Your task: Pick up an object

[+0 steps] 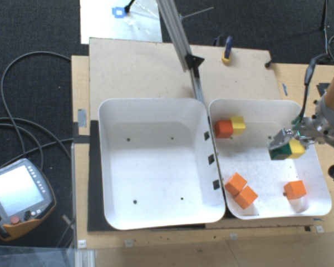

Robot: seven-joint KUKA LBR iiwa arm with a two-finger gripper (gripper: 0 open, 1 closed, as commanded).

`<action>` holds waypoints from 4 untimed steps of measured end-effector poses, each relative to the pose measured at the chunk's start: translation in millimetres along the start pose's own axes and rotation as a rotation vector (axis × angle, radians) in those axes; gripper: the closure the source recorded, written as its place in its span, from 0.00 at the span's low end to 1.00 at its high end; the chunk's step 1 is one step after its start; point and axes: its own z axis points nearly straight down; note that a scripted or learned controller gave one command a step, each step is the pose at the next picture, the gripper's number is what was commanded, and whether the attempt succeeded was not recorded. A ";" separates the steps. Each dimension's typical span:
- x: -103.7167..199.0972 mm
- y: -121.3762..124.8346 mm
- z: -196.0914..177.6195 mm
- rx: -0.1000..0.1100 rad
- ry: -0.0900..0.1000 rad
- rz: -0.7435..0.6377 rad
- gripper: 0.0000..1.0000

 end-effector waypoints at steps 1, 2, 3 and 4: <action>12.9 45.2 111.9 -0.004 -0.002 0.002 0.00; 12.9 45.3 103.3 -0.003 -0.001 0.000 1.00; 57.8 57.3 121.0 -0.008 -0.003 -0.004 1.00; 140.6 59.7 19.0 -0.009 0.002 -0.008 1.00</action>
